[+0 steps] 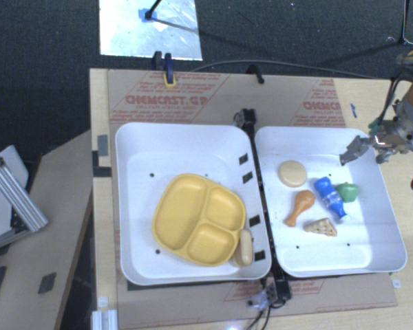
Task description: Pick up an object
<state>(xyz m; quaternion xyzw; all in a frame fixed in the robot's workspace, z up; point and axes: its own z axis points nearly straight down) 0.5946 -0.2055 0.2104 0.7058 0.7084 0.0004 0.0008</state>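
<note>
Nearest the camera, a bread roll [244, 247] is lying against the yellow plate [199, 218] in the left bin [144, 150]. My jaws [363, 150] are hovering over the right bin [378, 249] near its upper right rim, gripping nothing; I cannot tell their spread. I am judging the round cookie [292, 173] easiest, standing apart with open floor around it, while the blue bottle [328, 196] is touching the green toy [347, 192], beside the drumstick [300, 206] and cracker [321, 227].

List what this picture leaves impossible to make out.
- Gripper, camera view: small and blurred, so the set of its jaws is unreadable.
- Arm: cut off by the right edge.
- Green object: partly behind the blue bottle, too small to identify.
- Bread roll: whether it touches the yellow tray is unclear.
</note>
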